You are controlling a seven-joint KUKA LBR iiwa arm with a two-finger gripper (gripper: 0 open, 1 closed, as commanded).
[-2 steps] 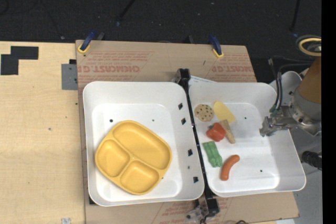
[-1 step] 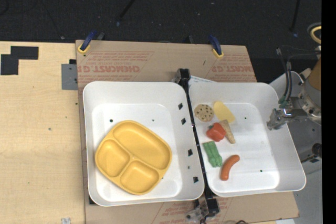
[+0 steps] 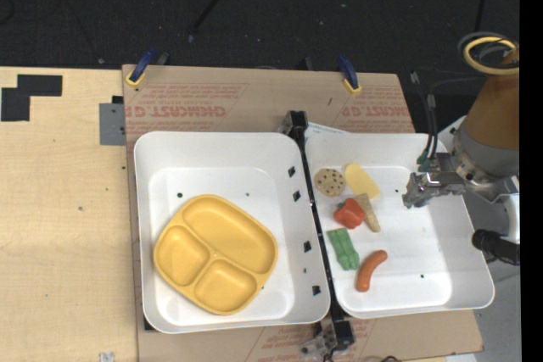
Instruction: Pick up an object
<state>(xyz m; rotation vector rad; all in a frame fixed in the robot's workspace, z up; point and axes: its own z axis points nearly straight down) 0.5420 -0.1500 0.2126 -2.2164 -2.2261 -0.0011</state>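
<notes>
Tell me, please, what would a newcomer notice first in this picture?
First the big yellow tray, with three compartments, in the left bin. Next the small bright toy foods in the right bin: a cookie, a red pepper, a green piece and a sausage. The gripper hangs right of them.

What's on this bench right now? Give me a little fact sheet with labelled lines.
left bin: holds a yellow tray with three compartments
right bin: holds small toy foods
foods: cookie, yellow piece, red piece, cone, green piece, sausage
gripper: above the right bin's right side, apart from the foods, holding nothing
under bins: cardboard fixed by two clamps
</notes>
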